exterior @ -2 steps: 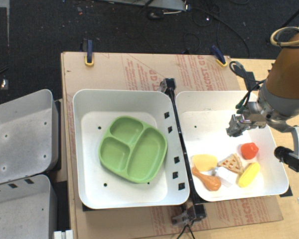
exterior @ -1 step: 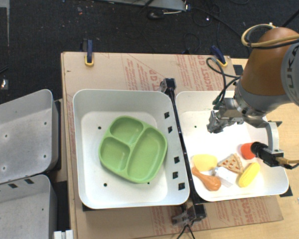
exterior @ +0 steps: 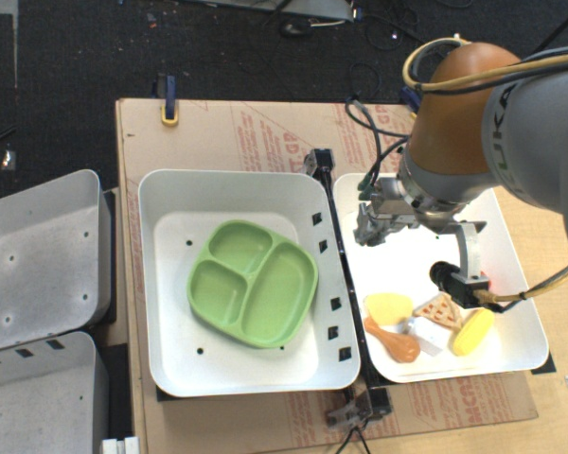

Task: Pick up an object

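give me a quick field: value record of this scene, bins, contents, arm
left bin: green tray, three compartments
right bin: toy food bunched at the near end, yellow piece, orange drumstick, waffle slice, lemon
arm: over the far half of the right bin
gripper: above bare bin floor, apart from the food

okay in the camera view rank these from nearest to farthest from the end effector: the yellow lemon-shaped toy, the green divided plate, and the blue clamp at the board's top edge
From the end effector:
1. Green divided plastic plate, in the left bin.
2. Yellow lemon-shaped toy, in the right bin's near corner; fairly close to the plate's distance.
3. Blue clamp, at the board's far left edge, clearly farthest.
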Controlling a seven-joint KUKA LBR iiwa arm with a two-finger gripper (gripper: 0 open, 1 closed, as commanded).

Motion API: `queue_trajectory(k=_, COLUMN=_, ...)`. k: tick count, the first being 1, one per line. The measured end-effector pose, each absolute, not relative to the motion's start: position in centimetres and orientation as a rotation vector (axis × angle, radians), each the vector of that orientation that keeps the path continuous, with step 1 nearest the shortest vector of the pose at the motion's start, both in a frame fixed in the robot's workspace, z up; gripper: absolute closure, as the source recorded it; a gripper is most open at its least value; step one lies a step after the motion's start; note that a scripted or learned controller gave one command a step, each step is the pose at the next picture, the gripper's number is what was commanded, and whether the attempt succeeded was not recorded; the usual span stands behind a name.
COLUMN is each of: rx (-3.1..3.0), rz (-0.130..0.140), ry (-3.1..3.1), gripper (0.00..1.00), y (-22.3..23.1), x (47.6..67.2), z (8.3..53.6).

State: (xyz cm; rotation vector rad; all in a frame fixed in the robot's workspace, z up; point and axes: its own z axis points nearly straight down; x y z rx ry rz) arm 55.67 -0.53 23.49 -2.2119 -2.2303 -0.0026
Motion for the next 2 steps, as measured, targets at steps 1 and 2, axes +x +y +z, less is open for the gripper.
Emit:
queue_trajectory(k=1, rx=-2.213, rz=-0.003, ry=-2.231, gripper=1.00, y=3.7, x=57.3, z=23.6)
queue_trajectory(k=2, rx=-2.213, rz=-0.003, ry=-2.231, gripper=1.00, y=9.0, x=60.2, z=22.5)
